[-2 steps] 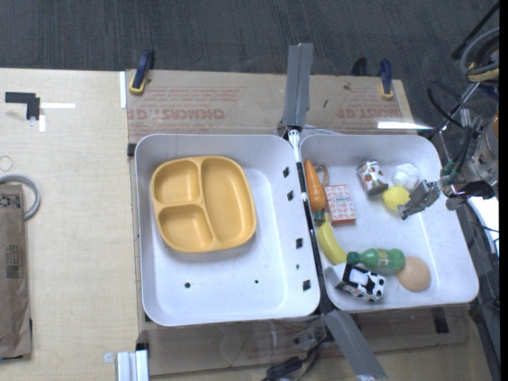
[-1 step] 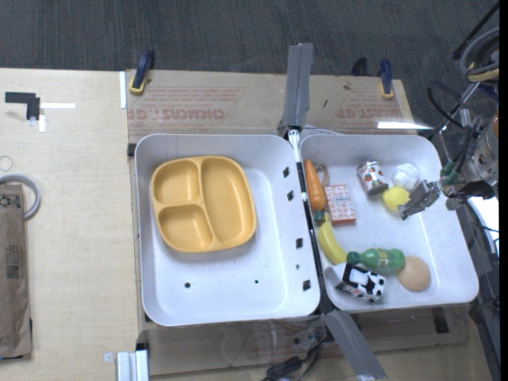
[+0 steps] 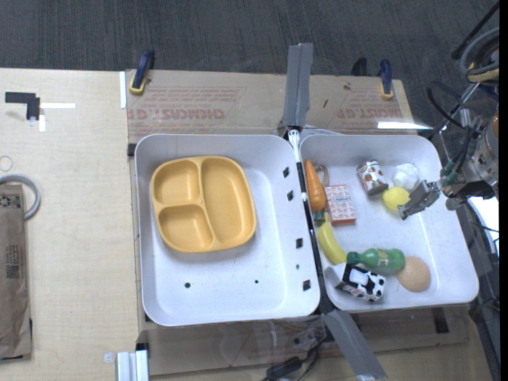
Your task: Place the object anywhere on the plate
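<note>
The yellow plate [image 3: 204, 205], split into three compartments, lies in the left bin [image 3: 222, 292], toward its upper left; the right bin [image 3: 452, 288] holds the loose things, well apart from the plate. The pincer [image 3: 418, 202] reaches in from the right edge over the upper right part of the right bin, its dark tip pointing left and down; whether it is spread or pressed together I cannot tell, and nothing is seen between its tips. Just left of its tip lies a yellow lemon [image 3: 394, 198], touching or nearly touching it; a white crumpled thing [image 3: 406, 174] sits just above the lemon, and a small printed can [image 3: 370, 177] to the left of that. Along the divider lie a carrot [image 3: 315, 186] and a banana [image 3: 330, 242], with a small red box [image 3: 340, 204] beside them; near the front rim are a green bottle [image 3: 375, 259], a black-and-white cow toy [image 3: 363, 282] and a tan round bun [image 3: 413, 274], all below the pincer and apart from it.
</note>
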You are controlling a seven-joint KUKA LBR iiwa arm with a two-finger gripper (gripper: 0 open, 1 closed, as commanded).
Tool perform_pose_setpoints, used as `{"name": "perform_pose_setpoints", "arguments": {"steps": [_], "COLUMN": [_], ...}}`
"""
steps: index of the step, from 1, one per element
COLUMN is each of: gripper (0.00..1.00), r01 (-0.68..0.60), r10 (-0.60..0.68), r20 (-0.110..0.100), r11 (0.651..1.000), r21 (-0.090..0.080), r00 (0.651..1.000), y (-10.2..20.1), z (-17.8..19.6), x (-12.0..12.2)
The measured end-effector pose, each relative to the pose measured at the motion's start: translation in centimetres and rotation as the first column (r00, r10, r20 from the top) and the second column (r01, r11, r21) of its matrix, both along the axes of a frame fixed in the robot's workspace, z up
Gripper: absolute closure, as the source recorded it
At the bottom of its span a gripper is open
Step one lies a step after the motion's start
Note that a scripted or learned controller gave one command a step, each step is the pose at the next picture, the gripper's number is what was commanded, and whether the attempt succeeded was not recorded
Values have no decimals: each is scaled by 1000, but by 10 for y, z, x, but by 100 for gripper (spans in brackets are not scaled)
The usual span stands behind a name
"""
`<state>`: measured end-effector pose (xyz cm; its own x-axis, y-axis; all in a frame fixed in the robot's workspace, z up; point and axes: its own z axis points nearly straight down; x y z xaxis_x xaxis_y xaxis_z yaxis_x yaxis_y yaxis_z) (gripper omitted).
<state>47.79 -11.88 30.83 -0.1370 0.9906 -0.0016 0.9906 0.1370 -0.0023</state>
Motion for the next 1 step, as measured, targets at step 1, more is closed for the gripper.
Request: {"name": "perform_pose_setpoints", "arguments": {"steps": [1], "gripper": [0], "r01": [0], "r10": [0], "r20": [0], "r11": [1000], "r21": [0], "r00": [1000], "y": [0], "z": [0], "x": [0]}}
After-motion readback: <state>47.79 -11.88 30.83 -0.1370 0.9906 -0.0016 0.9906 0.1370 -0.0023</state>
